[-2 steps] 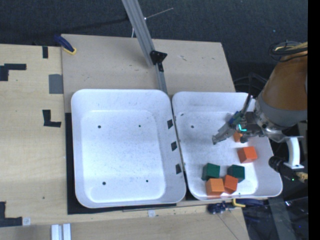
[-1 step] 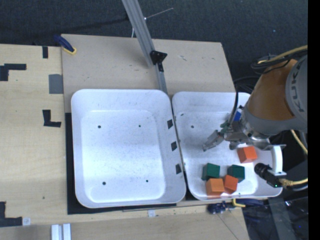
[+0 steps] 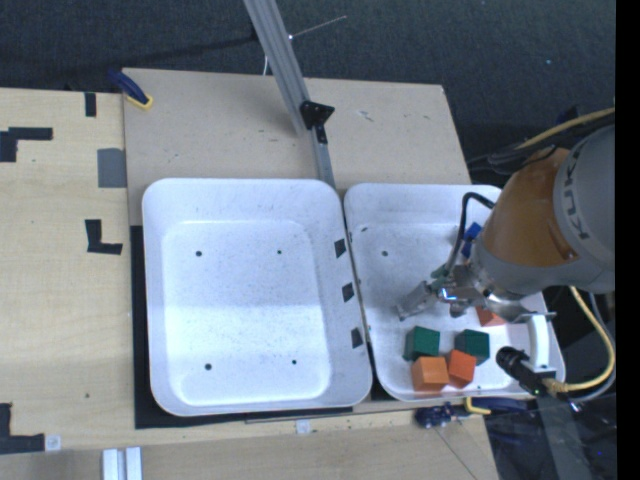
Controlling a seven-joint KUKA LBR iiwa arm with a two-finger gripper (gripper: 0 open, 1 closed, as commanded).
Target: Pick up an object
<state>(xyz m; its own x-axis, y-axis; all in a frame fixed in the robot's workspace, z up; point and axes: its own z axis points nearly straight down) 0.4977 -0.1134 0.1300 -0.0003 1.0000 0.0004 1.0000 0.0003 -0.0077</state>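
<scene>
We see the arm (image 3: 545, 223) reaching in from the right over the right bin (image 3: 400, 218), its orange band sitting above the wrist. The gripper (image 3: 440, 296) hangs low inside that bin, toward its middle, with grey metal parts sticking out to the left. We cannot tell from this angle whether it is released or clenched, and we see nothing that we could call grasped.

The blocks lie clustered in the near right corner of the right bin, just below the gripper. A dark green block (image 3: 422, 342) sits closest, almost directly under the gripper, though we cannot say whether they touch. A second green block (image 3: 473, 344) lies just to its right. In front of these, nearer the bin's lower rim, an orange block (image 3: 431, 371) and a redder orange block (image 3: 461, 366) rest side by side, touching or nearly so. Another small reddish piece (image 3: 490, 318) peeks out beside the wrist, partly hidden by it.

The left bin (image 3: 160, 218) stands beside the right one on the counter (image 3: 200, 118).
</scene>
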